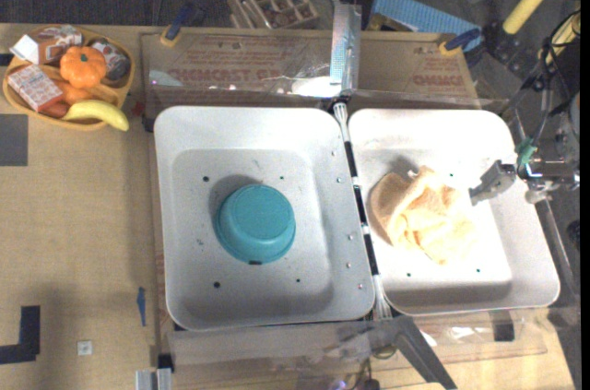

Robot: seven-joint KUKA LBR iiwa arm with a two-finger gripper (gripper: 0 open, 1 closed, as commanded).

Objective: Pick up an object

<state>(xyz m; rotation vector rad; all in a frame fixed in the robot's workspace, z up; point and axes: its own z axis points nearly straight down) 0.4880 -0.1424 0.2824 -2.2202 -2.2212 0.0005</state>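
Camera view: the gripper (487, 183) hangs at the right bin's (525, 282) edge, just beside the cloth (422, 215), nothing in it; whether it's clenched I cannot tell. I'd drop straight onto a raised fold. A teal bowl (256, 223) sits in the left bin (180, 287), well clear.

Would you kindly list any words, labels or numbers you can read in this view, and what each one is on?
Cardboard panel behind the bins: reddish print, seen reversed through plastic, too blurred to read.
Small food boxes in the fruit bowl: printed labels, too small to read.
Nothing else carries legible text.
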